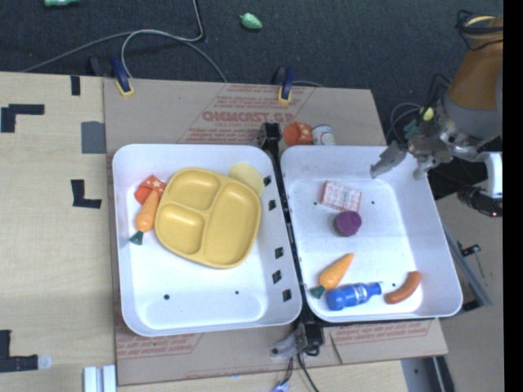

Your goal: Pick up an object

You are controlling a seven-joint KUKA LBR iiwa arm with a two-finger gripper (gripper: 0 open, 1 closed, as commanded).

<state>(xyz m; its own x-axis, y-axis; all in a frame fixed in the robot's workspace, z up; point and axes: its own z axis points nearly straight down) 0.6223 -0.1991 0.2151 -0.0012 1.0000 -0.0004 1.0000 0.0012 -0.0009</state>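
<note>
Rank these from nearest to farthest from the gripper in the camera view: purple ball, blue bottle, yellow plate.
From the gripper at the right bin's upper right:
1. Purple ball, middle of the right bin.
2. Blue bottle, near the right bin's lower edge.
3. Yellow plate, in the left bin.

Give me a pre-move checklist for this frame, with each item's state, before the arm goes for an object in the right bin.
1. Gripper over right bin: ok, at its upper right corner.
2. Nothing between the fingers: ok.
3. Purple ball free to reach: ok, apart from the pink packet.
4. Carrot isolated: not ok, touches the blue bottle.
5. Sausage away from the wall: not ok.
</note>
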